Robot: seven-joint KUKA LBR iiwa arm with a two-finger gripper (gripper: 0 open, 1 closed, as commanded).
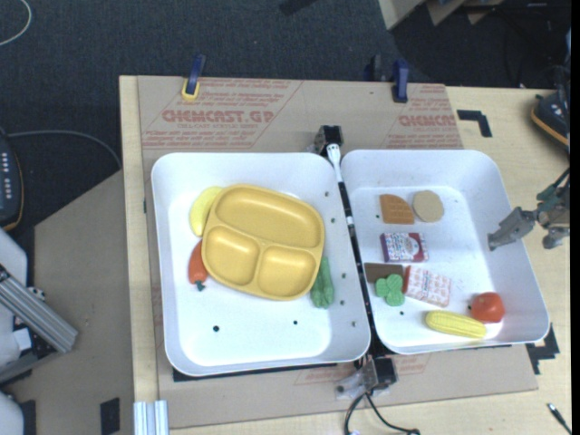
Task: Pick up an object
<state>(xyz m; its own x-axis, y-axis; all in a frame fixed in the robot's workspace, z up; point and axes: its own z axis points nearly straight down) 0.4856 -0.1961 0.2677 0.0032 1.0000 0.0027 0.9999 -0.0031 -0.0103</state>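
Your pincer (530,226), grip state impossible to tell, hovers at the right bin's (471,166) rim; the tomato (488,307) lies near, toward seven o'clock.

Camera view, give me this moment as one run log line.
stage: approach | gripper: over right bin's right edge, nothing held | nearest: tomato, corn | left bin: yellow tray
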